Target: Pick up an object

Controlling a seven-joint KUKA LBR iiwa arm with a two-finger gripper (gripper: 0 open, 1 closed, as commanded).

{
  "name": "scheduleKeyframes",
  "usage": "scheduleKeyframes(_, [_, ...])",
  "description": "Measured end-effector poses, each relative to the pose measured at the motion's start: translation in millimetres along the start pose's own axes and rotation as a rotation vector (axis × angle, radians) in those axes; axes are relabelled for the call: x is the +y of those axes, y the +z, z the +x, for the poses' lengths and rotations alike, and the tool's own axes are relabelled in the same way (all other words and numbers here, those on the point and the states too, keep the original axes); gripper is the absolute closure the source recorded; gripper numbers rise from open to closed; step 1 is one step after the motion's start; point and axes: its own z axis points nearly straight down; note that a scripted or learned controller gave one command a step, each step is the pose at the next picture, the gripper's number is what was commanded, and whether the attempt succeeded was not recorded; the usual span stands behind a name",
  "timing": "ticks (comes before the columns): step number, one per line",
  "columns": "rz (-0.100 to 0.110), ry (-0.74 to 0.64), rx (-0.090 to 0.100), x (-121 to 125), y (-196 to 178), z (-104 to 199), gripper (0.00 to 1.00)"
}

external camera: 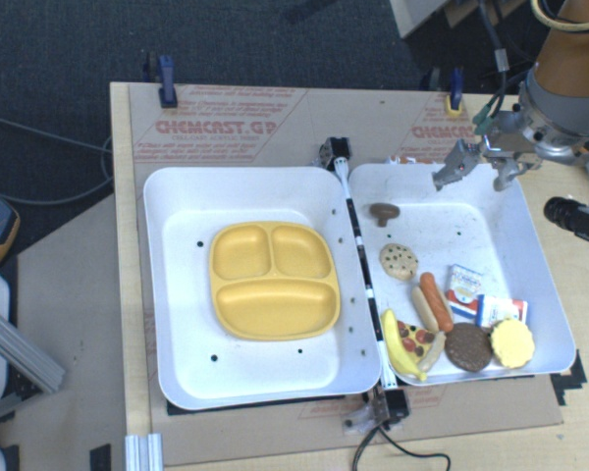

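Camera view: tool (479,165) hangs over far rim of right bin (545,263), fingers spread, nothing between them. Toy food clusters at that bin's near end: hot dog (433,301), cookie (399,260), banana (401,346). Hot dog looks light, stiff, slick; pinch across its middle. Left bin (167,263) holds yellow divided plate (274,281).

Bright, even light; soft shadows; sharp.
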Motion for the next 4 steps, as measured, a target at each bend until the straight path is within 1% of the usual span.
scheduleKeyframes(1, [0.011, 0.0, 0.003, -42.5, 99.3, 25.8, 0.0])
scheduleKeyframes(2, [0.008, 0.003, 0.002, -73.9, 192.1, 0.2, 0.0])
scheduleKeyframes(3, [-0.003, 0.002, -0.002, -71.2, 193.6, -31.6, 0.0])
scheduleKeyframes(4, [0.002, 0.0, 0.002, -87.4, 193.5, -9.7, 0.0])
